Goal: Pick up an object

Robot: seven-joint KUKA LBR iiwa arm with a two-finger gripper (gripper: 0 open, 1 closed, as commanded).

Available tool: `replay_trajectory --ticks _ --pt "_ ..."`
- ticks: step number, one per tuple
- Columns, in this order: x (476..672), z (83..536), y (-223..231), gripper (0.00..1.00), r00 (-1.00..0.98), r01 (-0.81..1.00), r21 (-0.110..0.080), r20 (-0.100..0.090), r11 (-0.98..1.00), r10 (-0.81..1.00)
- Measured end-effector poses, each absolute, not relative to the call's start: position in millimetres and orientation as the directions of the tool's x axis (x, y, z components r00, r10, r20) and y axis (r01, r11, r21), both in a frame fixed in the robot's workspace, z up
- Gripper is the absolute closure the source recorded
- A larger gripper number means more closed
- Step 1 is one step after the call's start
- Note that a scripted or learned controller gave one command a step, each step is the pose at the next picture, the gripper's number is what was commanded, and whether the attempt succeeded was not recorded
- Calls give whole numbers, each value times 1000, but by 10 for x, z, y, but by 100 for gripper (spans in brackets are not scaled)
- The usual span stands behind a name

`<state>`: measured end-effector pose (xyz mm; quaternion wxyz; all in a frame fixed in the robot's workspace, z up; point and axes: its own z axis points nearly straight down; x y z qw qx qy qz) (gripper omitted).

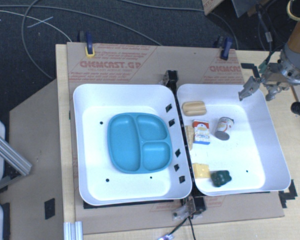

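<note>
Plywood bench (120,59), perhaps dark carpet (65,14)

All the pickable pieces sit in the right bin (270,149). Up by its far-left corner lies a tan oblong block (194,107), flat. Just nearer, a small red-and-white carton (202,132) lies on its back, and beside it a silver can (223,128) is tipped over. Down at the bin's near-left corner, a yellow block (200,170) touches a dark green lump (221,178).
</note>
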<state>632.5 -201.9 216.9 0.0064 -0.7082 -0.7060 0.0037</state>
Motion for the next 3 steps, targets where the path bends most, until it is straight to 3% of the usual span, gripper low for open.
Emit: replay_trajectory --ticks 1,3 --pt "6356 2256 -2013 0 0 1000 0 0 0 1000" --pt "6436 1069 -1916 0 -2 1000 -7 2 2 1000"
